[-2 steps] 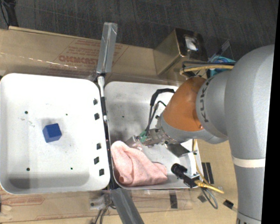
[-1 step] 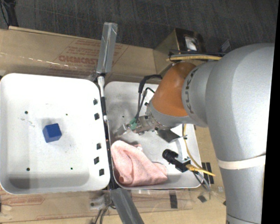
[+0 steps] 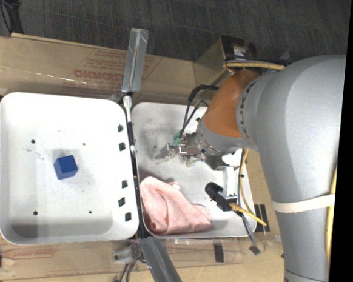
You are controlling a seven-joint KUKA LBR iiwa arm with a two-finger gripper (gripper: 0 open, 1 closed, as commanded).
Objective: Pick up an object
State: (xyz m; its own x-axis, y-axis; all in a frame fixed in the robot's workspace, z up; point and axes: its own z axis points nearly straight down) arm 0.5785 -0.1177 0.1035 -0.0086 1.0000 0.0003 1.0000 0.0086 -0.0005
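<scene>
Hovering low in the right bin, the gripper has fingers I cannot tell open or closed. A pink cloth lies near; a blue cube sits in the left bin. Closing here may catch nothing.

The bench shows as a brown cardboard-covered top with faint red print along its far side; two shallow white bins sit directly on it, side by side and touching along a shared edge fitted with black clips. The left bin holds a small blue cube near its middle; the right bin holds a crumpled pink cloth against its near left corner. A grey metal bar lies on the cardboard at the far end of the seam between the bins.
</scene>
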